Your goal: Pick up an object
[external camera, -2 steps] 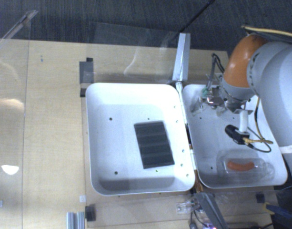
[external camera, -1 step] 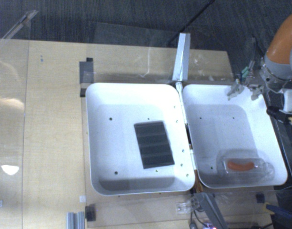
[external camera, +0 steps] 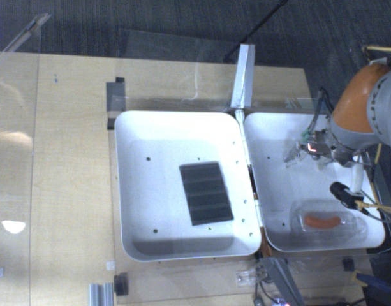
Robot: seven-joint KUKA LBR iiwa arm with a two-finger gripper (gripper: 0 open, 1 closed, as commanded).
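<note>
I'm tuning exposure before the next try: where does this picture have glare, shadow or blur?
Camera view: bright glare patches on the bench's left side; soft shadow along the left bin's near wall; the dark ribbed pad reads sharp; the arm and tool look blurred; the clear container in the right bin is faint.

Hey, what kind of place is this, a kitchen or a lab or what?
Most likely a robotics lab test bench: a grey and orange robot arm reaches over two white bins fixed on a wooden bench, with clear guard panels and cables around it.
</note>
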